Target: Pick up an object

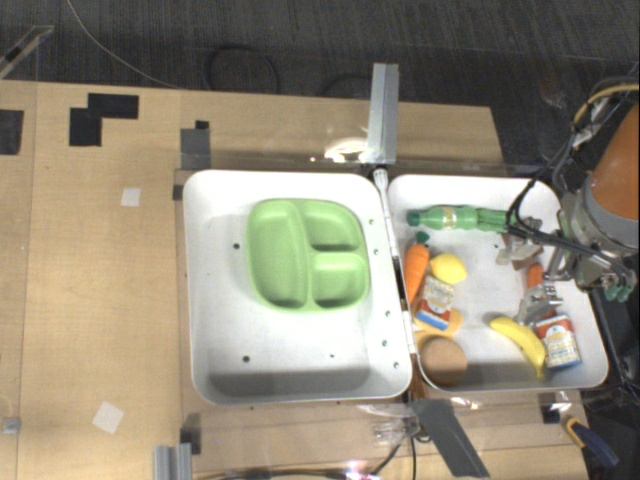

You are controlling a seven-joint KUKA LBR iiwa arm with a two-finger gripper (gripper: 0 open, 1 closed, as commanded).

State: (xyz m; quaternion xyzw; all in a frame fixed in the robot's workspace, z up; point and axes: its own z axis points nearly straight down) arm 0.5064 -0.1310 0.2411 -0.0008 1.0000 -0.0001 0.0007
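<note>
Right bin point(596, 373) holds the candidates; the nearest to the claw point(540, 286) is the can point(560, 344), lower right of the frame, lying at a slant w/ the banana point(520, 339) just beside it on its left, probably touching. Can looks rigid, smooth metal w/ a paper label, so prob. slippery and moderately heavy if full; best taken across its round body mid-length, not by the ends, and it may roll if nudged. Banana is softer, curved, bruises easily; grip at the thick middle. The claw sits at the right of the frame, above the bin's right part, just up from the can and banana, w/ a small red thing point(536, 275) next to it. Can't tell if the claw is open or closed, and nothing clearly sits in it. Further left in the same bin: bottle point(455, 218) along the top wall, carrot point(415, 271), lemon point(447, 269), a snack pack point(437, 306), and a brown round item point(445, 359) at the bottom. Those lie well apart from the claw. Left bin point(215, 368) carries a green tray point(305, 253).
</note>
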